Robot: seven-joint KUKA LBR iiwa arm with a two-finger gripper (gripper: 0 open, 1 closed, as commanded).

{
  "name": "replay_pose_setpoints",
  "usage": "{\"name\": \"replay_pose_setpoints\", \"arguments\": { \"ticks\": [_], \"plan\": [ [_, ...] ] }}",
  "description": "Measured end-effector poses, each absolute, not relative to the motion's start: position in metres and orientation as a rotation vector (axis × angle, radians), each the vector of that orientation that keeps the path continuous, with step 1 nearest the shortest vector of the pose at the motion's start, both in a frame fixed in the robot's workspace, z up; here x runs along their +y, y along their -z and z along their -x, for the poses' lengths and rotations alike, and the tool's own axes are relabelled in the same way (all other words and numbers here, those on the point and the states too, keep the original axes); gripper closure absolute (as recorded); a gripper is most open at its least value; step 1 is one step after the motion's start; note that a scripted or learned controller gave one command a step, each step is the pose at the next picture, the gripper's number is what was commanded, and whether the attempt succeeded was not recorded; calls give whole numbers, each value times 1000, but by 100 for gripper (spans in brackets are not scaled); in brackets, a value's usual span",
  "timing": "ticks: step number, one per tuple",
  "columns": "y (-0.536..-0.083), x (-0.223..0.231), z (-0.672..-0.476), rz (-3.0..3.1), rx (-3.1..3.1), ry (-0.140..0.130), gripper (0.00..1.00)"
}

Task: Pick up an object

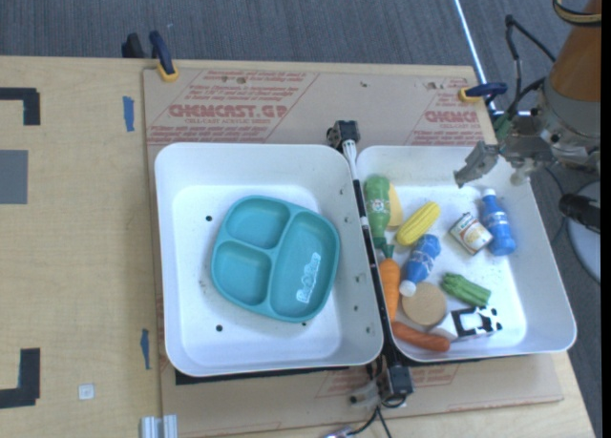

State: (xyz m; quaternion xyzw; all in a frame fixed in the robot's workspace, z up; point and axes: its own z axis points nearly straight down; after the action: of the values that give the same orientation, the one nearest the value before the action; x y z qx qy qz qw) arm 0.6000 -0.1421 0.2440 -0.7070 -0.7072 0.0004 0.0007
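The right bin holds several toy items: a green bottle, a yellow corn cob, a small can, a blue bottle, a smaller blue bottle, a carrot, a tan disc, a green pepper and a red sausage. My gripper hovers over the bin's far right corner, just beyond the blue bottle and the can. Its fingers are spread open with nothing between them.
The left bin holds a teal divided plate. A black-and-white marker tag lies near the right bin's front. The bins' shared rim runs between them. Blue clamps pin the cardboard sheet under the bins.
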Motion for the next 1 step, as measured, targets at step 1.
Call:
{"name": "replay_pose_setpoints", "arguments": {
  "ticks": [1],
  "plan": [
    [-138, -121, -593, 2107, -2327, -2, 0]
  ]
}}
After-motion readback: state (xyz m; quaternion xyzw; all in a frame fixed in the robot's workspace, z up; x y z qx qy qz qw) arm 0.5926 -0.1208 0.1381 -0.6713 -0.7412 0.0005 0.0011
